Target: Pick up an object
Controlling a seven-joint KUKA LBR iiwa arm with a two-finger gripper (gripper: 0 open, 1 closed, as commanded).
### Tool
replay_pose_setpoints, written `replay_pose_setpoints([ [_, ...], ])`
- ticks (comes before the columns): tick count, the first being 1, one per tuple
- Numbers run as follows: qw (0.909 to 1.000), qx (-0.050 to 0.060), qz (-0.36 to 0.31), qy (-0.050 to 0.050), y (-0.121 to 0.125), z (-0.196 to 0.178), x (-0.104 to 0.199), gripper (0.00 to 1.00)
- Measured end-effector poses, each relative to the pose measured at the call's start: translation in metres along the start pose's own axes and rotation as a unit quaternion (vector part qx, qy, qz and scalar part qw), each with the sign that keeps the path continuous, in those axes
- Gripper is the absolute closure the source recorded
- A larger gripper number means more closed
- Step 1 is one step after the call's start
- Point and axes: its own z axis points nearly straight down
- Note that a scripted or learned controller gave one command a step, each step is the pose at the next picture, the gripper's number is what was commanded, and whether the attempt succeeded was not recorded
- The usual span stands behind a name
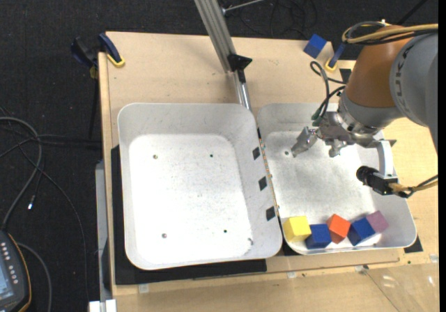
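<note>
Gripper (319, 143): over the upper part of the right bin (279, 122), fingers spread apart, nothing between them. Arm (390, 81): enters from the right. Blocks, one row along the bin's near wall, running left to right: yellow block (297, 227), blue block (319, 235), orange block (339, 226), second blue block (362, 230), purple block (377, 221); neighbours touching. Bin floor between gripper and row bare. Left bin (125, 164): alongside.

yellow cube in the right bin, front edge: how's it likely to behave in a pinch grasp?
The yellow cube looks flat-faced and blocky, so it probably won't roll. It sits by the bin's front wall beside a blue block, so fingers may nudge that neighbour. Probably light for its size, likely rigid.
</note>
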Motion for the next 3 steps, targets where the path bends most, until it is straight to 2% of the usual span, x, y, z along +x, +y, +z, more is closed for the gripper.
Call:
replay_pose_setpoints([
  [2,1.0,-0.004,0.004,-0.002,-0.097,0.051,0.008,0.0],
  [3,1.0,-0.005,0.004,-0.002,-0.116,0.017,0.009,0.0],
])
